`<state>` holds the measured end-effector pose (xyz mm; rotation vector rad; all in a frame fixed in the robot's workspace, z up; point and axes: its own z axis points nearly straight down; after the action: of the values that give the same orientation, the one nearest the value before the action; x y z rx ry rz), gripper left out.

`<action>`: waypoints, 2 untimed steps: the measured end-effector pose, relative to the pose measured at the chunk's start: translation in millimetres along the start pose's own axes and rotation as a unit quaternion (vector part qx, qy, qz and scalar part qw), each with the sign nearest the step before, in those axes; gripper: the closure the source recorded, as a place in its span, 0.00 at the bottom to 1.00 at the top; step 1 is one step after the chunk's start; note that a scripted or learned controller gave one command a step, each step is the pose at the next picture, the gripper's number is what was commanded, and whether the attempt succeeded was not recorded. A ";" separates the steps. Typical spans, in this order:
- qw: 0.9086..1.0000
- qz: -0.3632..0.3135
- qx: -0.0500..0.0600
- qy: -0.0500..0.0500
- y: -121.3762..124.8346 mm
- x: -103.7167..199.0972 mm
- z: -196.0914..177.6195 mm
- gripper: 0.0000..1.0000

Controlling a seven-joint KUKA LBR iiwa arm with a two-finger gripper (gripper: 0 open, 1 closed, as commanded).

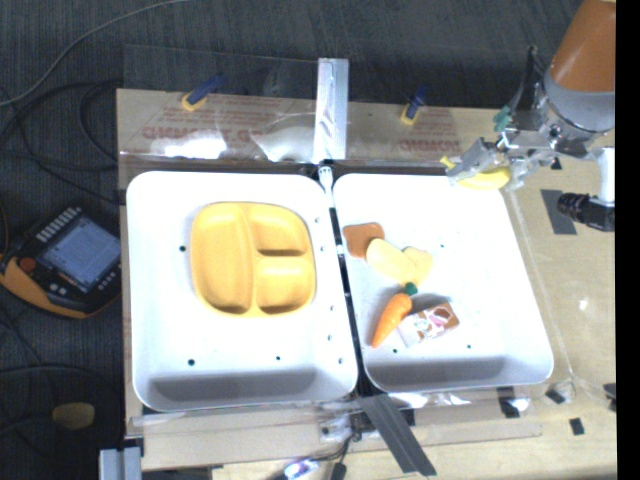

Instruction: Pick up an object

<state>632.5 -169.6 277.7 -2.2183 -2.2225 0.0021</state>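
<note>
Pendant (68, 258): at the far left you see a handheld control unit with an orange rim and a dark screen, lying on the dark floor off the bench.
Left bin (160, 358): your first white bin holds one thing, set toward its upper middle.
Yellow tray (252, 258): a divided plate with three compartments, lying flat in the left bin.
Divider (332, 108): a pale upright post stands behind the place where the two bins meet.
Right bin (500, 318): your second white bin holds the small items, all clustered in its left half.
Brown piece (362, 236): nearest the divider wall, at the top of the cluster.
Pale yellow piece (398, 261): just right of the brown piece and touching it.
Carrot (392, 318): orange with a green top, lying aslant below the pale piece.
Packet (430, 322): a small white and brown printed item, touching the carrot's right side.
Gripper (492, 166): it hangs over the right bin's upper right rim, and you can see a yellow object (484, 178) caught between its fingers, clear of the bin floor.
Arm (588, 48): the orange band and grey wrist rise to the upper right.
</note>
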 end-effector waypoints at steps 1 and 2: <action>1.000 0.018 0.001 0.000 -15.9 49.7 156.2 0.00; 1.000 0.009 -0.005 -0.001 -85.8 68.3 188.9 0.00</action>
<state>546.2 -101.5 89.0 -2.2449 -2.2090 -0.0074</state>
